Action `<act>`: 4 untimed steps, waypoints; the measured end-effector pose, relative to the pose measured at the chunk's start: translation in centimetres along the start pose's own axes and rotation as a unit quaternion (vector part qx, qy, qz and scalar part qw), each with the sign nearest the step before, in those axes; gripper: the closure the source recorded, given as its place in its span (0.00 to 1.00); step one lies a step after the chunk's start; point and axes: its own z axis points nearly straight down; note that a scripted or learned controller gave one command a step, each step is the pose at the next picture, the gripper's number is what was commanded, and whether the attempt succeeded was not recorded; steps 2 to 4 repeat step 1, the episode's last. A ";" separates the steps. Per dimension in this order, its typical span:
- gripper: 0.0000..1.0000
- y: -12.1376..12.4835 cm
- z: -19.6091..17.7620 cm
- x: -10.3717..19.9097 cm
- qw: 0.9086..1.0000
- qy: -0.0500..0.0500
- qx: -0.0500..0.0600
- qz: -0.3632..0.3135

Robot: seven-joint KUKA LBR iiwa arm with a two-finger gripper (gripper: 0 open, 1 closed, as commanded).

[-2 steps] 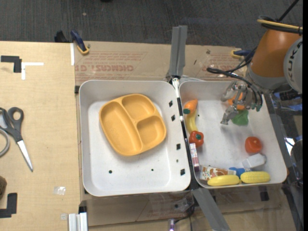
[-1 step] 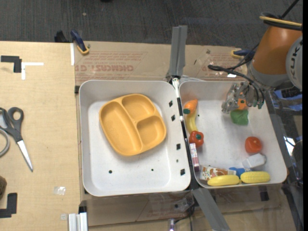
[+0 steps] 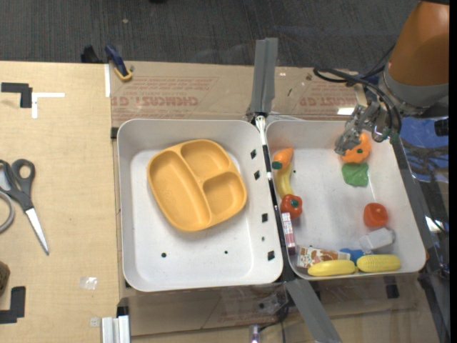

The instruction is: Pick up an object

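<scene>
My gripper (image 3: 352, 141) hangs over the far right part of the right bin (image 3: 325, 209), right against a small orange toy fruit (image 3: 359, 150). A green toy piece (image 3: 355, 175) lies just in front of that fruit. Whether the fruit rests on the bin floor or is lifted is unclear. The arm's orange band (image 3: 421, 38) fills the top right corner above it.
The right bin also holds an orange carrot (image 3: 283, 157), a banana (image 3: 284, 182), a red tomato (image 3: 291, 206), a red fruit (image 3: 375, 214), yellow corn (image 3: 378, 263), a yellow piece (image 3: 331, 267) and a small box (image 3: 318, 254). A yellow divided plate (image 3: 198, 184) lies in the left bin (image 3: 143, 263). Scissors (image 3: 25, 199) lie on the bench at left.
</scene>
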 end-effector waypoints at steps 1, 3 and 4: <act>1.00 3.2 -1.8 7.4 0.986 0.002 0.001 0.169; 1.00 3.2 -1.8 7.4 0.986 0.002 0.001 0.169; 1.00 3.2 -1.8 7.4 0.986 0.002 0.001 0.169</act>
